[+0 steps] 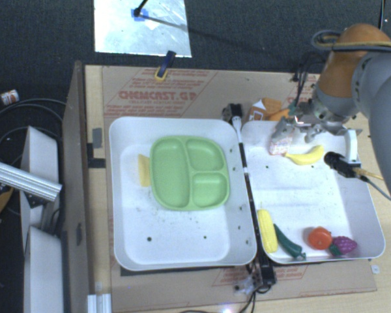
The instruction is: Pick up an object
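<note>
Two white bins (pixel 182 256) side by side: one green plate (pixel 188 173) left; one banana (pixel 305 155), corn (pixel 268 230), tomato (pixel 319 238), grapes (pixel 344 245) right. Gripper (pixel 306 126) above banana.

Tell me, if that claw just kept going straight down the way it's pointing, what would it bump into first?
Probably the banana lying in the right bin: the gripper hangs just above it. Depth is hard to judge; it might strike the pale object beside it instead.

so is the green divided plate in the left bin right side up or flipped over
Right side up. The green divided plate lies flat in the left white bin with its three hollow compartments facing the camera. A yellow piece pokes out at its left edge.
</note>
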